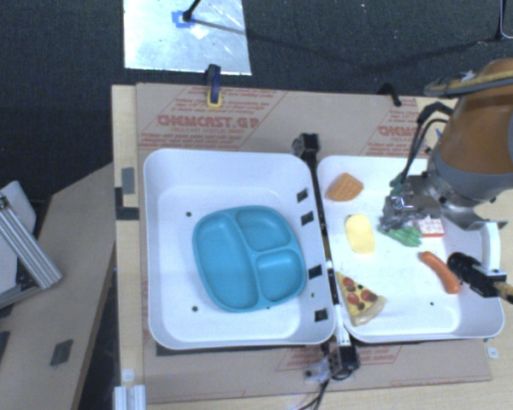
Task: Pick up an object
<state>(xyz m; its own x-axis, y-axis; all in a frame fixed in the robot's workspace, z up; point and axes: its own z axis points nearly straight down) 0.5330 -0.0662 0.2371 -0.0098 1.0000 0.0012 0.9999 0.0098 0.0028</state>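
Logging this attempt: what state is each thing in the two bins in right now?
Blue tray: flat in left bin, compartments bare.
Orange piece: lying loose, right bin.
Yellow piece: lying loose.
Pizza slice: flat by divider.
Carrot: lying loose.
Green item: under gripper.

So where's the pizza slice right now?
The pizza slice lies in the right bin, at its near left corner by the divider, below the yellow block.

A sky-blue three-section plastic tray [246,257] lies in the glossy white left bin [167,178]. The white right bin [479,319] holds a pale yellow block [359,233], an orange wedge [344,187] and a red-dotted pizza slice [359,298].
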